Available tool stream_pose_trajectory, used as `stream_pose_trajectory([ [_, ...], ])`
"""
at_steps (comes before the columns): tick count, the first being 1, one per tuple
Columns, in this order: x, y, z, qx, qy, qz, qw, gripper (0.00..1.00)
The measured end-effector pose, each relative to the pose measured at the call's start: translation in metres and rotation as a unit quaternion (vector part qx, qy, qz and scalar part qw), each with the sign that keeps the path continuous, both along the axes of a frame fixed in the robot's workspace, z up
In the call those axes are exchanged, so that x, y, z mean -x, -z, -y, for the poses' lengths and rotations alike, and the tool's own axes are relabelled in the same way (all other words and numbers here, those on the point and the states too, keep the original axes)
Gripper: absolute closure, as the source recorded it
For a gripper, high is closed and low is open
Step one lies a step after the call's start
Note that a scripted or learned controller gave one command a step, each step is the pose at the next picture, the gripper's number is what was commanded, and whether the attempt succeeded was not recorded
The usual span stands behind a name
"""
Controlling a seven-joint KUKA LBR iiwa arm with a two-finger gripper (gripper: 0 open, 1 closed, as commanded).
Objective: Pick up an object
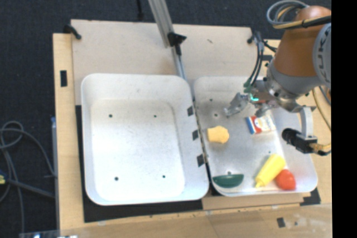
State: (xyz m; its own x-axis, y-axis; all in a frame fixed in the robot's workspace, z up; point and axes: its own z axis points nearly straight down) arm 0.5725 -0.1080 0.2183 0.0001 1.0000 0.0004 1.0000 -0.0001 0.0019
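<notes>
The camera view looks down at a slant on a bench carrying two shallow white bins side by side. The left bin (139,136) has nothing lying on its floor, so every candidate for the pick sits in the right bin (237,145).

The arm (298,56) reaches in from the right and hangs over the upper part of that bin, with the gripper (237,104) pointing left and down toward the bin floor. Whether the claw stands apart or together cannot be told here; it reads as a small grey shape against the white, and nothing is visibly caught in it.

Just right of the gripper lies a small red, white and blue carton (260,124), partly under the wrist. A yellow lumpy block (218,134) rests below the gripper, near the divide between the bins, and seems the nearest thing in open space. Along the near wall sit a dark green dish-shaped piece (228,179), a yellow bottle-like toy (269,170) lying on a slant, and a red ball (285,179) touching its lower end.

The crowding at the near wall would likely hamper a grasp there; the block and carton look easier.
</notes>
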Motion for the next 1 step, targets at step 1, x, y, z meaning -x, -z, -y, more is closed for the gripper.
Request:
stream_pose_trajectory([
  [1,0.005,0.0434,0.0043,0.001,0.001,-0.003,1.0,0.0],
])
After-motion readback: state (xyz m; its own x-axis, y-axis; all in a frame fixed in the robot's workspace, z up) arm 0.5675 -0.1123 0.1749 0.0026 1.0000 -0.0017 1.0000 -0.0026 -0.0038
